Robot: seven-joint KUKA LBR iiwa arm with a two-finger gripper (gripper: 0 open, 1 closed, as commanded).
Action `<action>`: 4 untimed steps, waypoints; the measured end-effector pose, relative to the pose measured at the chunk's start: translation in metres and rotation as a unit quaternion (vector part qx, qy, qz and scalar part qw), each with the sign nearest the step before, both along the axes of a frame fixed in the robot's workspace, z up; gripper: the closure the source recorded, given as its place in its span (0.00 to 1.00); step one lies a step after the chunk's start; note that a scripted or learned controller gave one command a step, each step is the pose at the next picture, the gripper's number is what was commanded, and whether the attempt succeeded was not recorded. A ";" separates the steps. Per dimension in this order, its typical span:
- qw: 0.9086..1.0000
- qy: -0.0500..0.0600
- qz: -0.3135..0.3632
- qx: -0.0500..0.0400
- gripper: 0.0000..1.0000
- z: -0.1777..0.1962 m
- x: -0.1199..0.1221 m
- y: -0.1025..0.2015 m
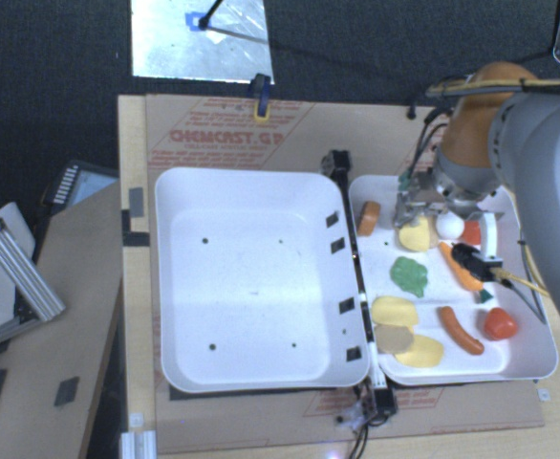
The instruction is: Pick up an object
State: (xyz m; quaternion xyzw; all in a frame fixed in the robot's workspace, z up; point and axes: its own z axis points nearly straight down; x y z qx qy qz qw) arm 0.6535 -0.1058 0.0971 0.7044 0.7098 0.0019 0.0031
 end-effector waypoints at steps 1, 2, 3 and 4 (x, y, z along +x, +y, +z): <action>1.000 0.001 0.001 0.000 0.00 -0.001 -0.001 0.000; 1.000 0.019 -0.002 -0.010 0.00 -0.010 0.010 0.008; 1.000 0.018 -0.003 -0.009 0.00 -0.010 0.009 0.008; 1.000 0.004 -0.004 0.000 0.00 -0.012 -0.051 0.015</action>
